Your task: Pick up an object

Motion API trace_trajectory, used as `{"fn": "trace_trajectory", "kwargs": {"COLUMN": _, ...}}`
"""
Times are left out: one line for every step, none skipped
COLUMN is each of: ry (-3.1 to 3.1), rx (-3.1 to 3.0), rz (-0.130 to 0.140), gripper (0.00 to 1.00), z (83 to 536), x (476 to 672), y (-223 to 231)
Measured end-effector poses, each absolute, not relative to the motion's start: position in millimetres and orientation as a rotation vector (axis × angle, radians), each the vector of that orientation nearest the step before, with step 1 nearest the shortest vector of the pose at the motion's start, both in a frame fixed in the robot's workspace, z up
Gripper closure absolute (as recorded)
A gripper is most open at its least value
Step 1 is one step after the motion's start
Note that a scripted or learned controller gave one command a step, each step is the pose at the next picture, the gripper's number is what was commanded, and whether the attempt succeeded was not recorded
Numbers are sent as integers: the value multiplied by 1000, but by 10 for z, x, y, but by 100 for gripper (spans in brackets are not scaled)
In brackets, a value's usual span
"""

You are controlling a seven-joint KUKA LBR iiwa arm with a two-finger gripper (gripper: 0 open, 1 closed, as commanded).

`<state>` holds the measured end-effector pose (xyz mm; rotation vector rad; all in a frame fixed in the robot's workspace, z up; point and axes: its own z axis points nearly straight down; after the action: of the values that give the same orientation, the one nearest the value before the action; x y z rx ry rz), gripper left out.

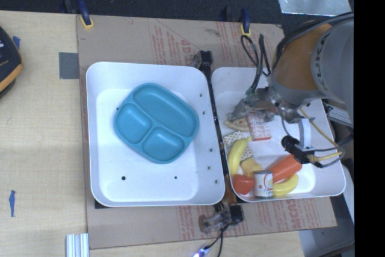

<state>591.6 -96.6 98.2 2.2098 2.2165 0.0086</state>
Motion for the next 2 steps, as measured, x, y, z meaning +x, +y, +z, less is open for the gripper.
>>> {"fn": "trace_trajectory", "kwargs": {"ry": 2217, "rx": 2206, "rz": 11, "gripper": 0, "z": 977, "x": 5574, "y": -937}}
{"fn": "trace_trajectory", "kwargs": {"ry": 2221, "rx": 2212, "rz": 5, "gripper": 0, "z": 959, "x": 6122, "y": -1207}}
